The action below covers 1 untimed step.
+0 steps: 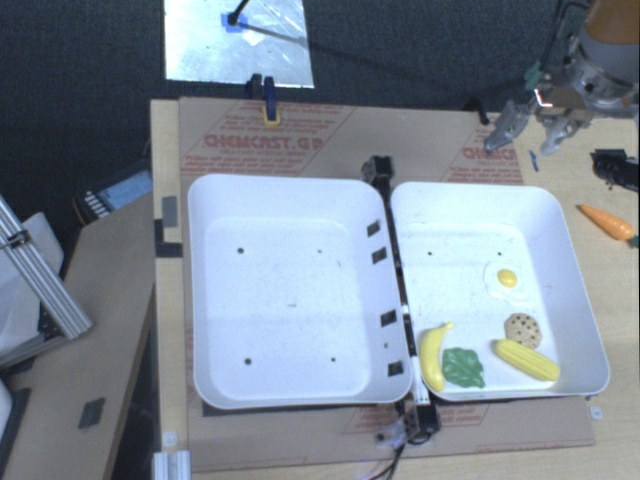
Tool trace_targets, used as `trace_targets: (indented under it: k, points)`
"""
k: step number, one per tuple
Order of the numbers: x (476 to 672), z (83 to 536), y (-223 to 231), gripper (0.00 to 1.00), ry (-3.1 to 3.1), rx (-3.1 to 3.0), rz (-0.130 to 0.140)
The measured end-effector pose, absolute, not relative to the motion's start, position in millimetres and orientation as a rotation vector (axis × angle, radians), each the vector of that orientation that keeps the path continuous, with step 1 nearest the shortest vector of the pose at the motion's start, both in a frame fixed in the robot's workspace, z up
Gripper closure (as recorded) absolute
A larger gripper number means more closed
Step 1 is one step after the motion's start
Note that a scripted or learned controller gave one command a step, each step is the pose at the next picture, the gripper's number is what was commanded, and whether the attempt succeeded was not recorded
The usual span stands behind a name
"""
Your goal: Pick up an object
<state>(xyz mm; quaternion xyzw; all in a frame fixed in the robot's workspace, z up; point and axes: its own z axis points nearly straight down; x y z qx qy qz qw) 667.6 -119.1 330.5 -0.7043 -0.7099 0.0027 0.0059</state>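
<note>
Toy food lies in the right bin (560, 218), all of it gathered toward the near end: a fried egg (505, 279) sits flat on the floor near the right wall, a round cookie (522, 328) lies just in front of it, and a yellow corn cob (527, 360) rests touching or almost touching the cookie's near edge. A banana (432, 355) curves along the left wall of that bin, close to the divide, with a green leafy piece (463, 367) right beside it, between banana and corn. The left bin (200, 268) sits side by side with the right one, black clips along the seam where they meet. An orange carrot (607, 222) lies outside on the bench (600, 183), just past the right bin's far right corner. The gripper (525, 128) hangs above the bench beyond the far edge of the right bin, well apart from the food; its two fingers (499, 128) look spread with nothing between them, though the view there is small and somewhat blurred. Brown cardboard (300, 133) lies under both bins.
</note>
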Motion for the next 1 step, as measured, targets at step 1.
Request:
trace_targets:
  k: [1]
  points:
    - [652.8, 493.3, -69.8, 0.0, -2.244, -2.222, -0.022]
